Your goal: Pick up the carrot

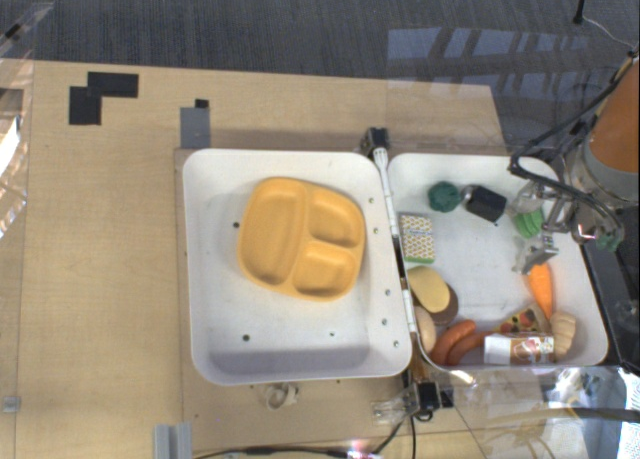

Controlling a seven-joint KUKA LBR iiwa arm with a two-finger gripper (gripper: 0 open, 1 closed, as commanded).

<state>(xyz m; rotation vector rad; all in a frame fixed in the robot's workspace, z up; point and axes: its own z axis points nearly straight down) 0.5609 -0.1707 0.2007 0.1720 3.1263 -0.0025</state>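
Tapered orange carrot (541, 290) lies just below silver two-finger gripper (540, 252) in view, nearly touching; long axis runs top-to-bottom. Gripper's openness: cannot tell.

Tray (300, 237) in left bin (222, 332), carrot (541, 290) in right bin (480, 267), gripper (538, 252) just behind carrot

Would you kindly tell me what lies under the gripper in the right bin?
The carrot lies at the tip of the gripper; its far end may be covered. A green thing is half hidden behind the gripper. Whether gripper and carrot touch cannot be told.
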